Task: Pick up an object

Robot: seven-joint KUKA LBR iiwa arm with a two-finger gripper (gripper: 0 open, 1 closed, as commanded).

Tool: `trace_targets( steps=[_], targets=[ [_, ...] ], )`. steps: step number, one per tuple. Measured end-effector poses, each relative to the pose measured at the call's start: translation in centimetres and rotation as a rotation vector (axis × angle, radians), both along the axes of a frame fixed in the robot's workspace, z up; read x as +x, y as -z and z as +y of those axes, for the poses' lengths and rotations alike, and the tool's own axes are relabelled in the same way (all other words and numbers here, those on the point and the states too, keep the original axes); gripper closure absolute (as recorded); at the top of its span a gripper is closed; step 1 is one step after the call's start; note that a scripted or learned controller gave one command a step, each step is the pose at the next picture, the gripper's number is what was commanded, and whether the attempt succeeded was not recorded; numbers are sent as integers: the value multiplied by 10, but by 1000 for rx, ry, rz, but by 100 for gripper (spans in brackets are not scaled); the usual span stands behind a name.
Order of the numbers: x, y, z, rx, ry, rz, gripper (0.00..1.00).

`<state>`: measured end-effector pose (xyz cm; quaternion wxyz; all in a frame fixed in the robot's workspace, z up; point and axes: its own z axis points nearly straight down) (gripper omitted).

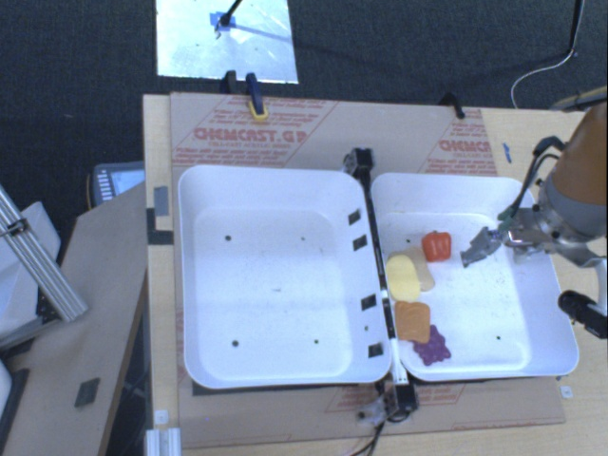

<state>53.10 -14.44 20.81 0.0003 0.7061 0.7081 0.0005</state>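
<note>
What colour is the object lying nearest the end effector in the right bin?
Red-orange, seen in the camera view.

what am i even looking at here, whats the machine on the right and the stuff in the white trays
This is one camera fixed above a bench, looking down at a slant. The grey and orange robot arm reaches in from the right; its two-finger gripper hangs over the right shallow white bin. That bin has small toys along its left side: a red pepper-like piece, a pale yellow rounded piece, an orange block and a purple bunch-shaped piece. The left shallow white bin sits beside it. Nothing shows between the gripper's fingers, so it holds nothing yet.
</note>
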Motion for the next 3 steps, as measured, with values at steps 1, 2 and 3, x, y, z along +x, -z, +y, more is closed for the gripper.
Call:
trace_targets(
  steps=[1, 2, 3],
  targets=[
    [45, -129, -27, -7, -2, -17, 0],
    [-26, -251, -24, -4, -1, -15, 0],
    [-23, -254, -23, -4, -7, -8, 100]
  ],
)
